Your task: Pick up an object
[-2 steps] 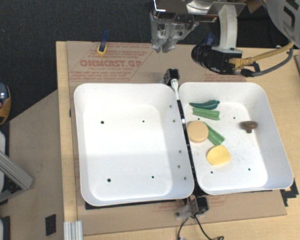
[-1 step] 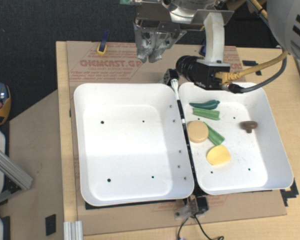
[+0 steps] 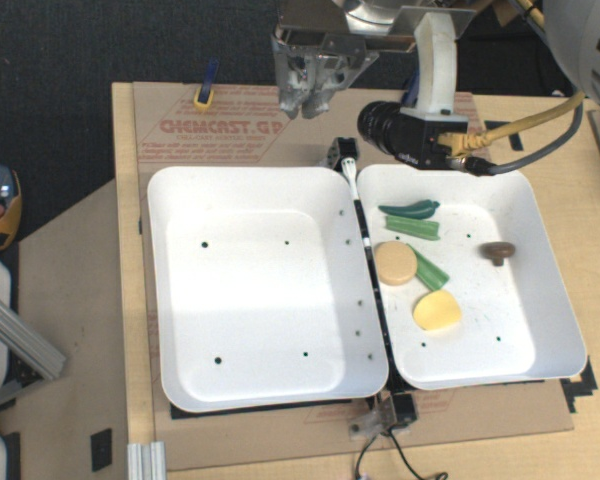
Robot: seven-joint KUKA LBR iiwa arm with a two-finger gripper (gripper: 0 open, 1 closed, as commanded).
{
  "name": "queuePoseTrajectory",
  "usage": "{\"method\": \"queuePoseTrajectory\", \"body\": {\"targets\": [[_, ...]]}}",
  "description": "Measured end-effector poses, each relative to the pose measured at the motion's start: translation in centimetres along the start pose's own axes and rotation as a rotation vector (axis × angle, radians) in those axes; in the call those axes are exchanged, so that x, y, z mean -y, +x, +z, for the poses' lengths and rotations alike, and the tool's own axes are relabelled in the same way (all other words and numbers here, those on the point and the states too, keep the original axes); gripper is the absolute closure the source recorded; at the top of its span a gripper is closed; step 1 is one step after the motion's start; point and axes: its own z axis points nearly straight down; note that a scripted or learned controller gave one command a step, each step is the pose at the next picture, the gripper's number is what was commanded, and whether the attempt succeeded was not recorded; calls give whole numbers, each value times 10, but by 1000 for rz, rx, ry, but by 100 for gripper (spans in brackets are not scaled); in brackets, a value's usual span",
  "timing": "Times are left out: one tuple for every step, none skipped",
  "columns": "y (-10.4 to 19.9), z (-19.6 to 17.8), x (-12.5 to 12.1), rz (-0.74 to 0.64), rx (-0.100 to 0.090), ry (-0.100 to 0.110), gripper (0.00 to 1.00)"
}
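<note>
The right bin (image 3: 540,308) holds several small items: a tan round disc (image 3: 396,264), a yellow piece (image 3: 437,312), a green bean pod (image 3: 411,228), a darker teal pod (image 3: 410,209), a green strip (image 3: 431,271) under the disc's edge, and a small brown mushroom-like piece (image 3: 497,252). My gripper (image 3: 305,103) hangs high above the bench, beyond the far edge of the left bin (image 3: 170,268), well away from all the items. Nothing shows between its fingers.
A brown cardboard sheet (image 3: 230,128) lies under both bins. A small blue and yellow clip (image 3: 206,92) sits at its far left edge. A black camera body (image 3: 400,133) with a yellow cable stands behind the right bin.
</note>
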Motion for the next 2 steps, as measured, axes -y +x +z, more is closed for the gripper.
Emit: {"method": "queuePoseTrajectory", "body": {"targets": [[-1,11,17,2,3,9,100],[-2,188,-12,6,9,21,100]]}}
